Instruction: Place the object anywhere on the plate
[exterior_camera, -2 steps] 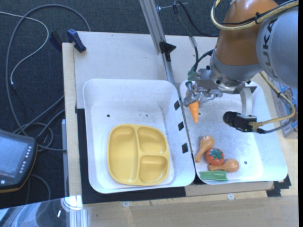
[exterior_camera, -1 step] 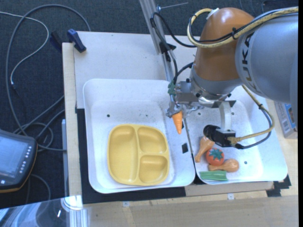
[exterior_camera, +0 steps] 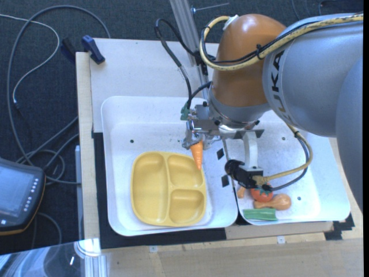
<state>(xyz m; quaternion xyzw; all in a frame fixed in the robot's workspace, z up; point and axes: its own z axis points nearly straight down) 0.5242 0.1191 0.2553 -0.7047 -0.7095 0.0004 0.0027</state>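
Note:
A yellow divided plate (exterior_camera: pixel 168 188) lies in the left white bin (exterior_camera: pixel 118 154). An orange carrot-shaped object (exterior_camera: pixel 197 154) hangs point down over the plate's upper right rim. My gripper (exterior_camera: pixel 196 138) is directly above it, shut on the carrot's top end. The grey arm with its orange band (exterior_camera: pixel 245 56) covers much of the right bin.
The right bin (exterior_camera: pixel 323 201) holds a red tomato-like item (exterior_camera: pixel 263 196), an orange piece (exterior_camera: pixel 281 201) and a green piece (exterior_camera: pixel 259 214) near its front edge. Black cables loop from the wrist. A blue clamp (exterior_camera: pixel 92 48) sits at the bench's back left corner.

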